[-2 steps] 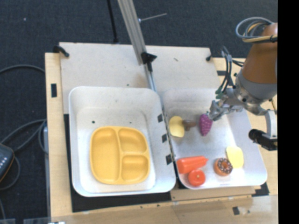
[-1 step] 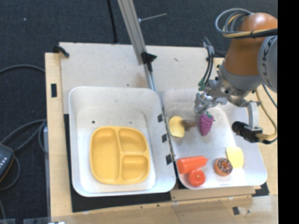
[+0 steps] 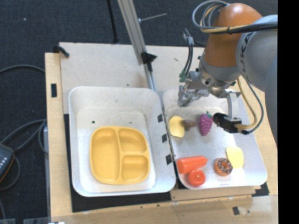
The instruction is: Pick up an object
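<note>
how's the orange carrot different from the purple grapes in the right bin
The carrot is orange, long and smooth, lying on its side near the bin's front edge beside the tomato. The grapes are purple, short and bumpy, set lengthwise farther back, closer to the pincer. Both are toy foods resting loose in the right bin.

Around your pale wooden table (image 3: 103, 64), dark grey carpet floor (image 3: 28, 17), black cables (image 3: 18, 129) trailing left, slanted aluminium mast (image 3: 133, 24) rising behind
</note>
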{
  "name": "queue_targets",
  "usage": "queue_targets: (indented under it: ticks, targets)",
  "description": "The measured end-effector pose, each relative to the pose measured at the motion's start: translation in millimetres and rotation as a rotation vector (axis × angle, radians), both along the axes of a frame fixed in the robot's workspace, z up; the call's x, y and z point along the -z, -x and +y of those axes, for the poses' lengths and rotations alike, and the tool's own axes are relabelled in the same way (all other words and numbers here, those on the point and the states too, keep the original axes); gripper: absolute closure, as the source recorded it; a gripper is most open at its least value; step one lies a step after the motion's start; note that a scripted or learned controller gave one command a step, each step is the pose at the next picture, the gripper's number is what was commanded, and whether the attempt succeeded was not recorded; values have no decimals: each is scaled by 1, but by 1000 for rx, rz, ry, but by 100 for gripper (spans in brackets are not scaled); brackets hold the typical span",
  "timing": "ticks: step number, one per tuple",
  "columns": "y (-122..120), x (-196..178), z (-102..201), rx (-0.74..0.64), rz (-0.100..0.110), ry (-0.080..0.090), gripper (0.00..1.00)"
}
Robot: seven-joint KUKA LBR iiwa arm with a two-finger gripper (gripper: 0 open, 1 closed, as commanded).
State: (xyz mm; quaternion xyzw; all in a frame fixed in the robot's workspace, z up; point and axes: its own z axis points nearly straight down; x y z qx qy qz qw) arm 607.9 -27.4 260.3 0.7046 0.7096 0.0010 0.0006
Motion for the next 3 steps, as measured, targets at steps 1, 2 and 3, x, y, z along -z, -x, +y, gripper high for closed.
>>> queue_targets:
  ticks: [1, 2, 3]
  targets:
    - [-9, 11, 57, 0, 1, 0, 100]
    - [-29, 14, 116, -1, 1, -1, 100]
    - [-28, 13, 112, 3, 2, 3, 0]
